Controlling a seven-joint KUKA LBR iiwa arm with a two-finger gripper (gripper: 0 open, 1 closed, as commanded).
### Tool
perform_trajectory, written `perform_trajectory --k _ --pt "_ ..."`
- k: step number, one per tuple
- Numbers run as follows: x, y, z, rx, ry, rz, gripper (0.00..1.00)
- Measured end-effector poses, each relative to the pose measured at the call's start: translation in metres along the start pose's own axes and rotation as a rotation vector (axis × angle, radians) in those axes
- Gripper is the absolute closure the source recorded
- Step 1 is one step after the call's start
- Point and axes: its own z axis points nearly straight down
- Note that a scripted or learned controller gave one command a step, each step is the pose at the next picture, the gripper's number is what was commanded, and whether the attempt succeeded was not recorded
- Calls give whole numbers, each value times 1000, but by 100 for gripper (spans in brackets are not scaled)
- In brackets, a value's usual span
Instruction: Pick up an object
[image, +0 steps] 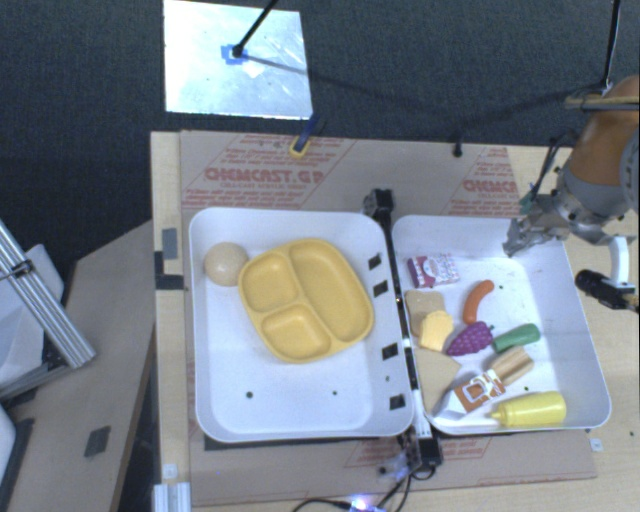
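Observation:
My gripper (521, 238) hangs over the far right corner of the right bin (560, 290), with the grey arm and its orange band (603, 150) behind it. Nothing is seen in its grasp. Toys lie in the bin to its lower left: a red and white packet (432, 269), an orange sausage (479, 298), a tan cracker (424, 301), a yellow cheese wedge (437, 329), a purple fruit (470, 339), a green vegetable (516, 337), a brown roll (511, 364), an orange carton (478, 391) and a yellow bottle (528, 408).
The left bin (215, 400) holds a yellow divided plate (303, 297) and a beige ball (226, 263). A black divider with clips (393, 300) runs between the bins. A black part of the arm (603, 287) overhangs the right rim.

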Motion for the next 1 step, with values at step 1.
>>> perform_trajectory --k 1 --pt "0 2 -66 -3 -1 -1 100"
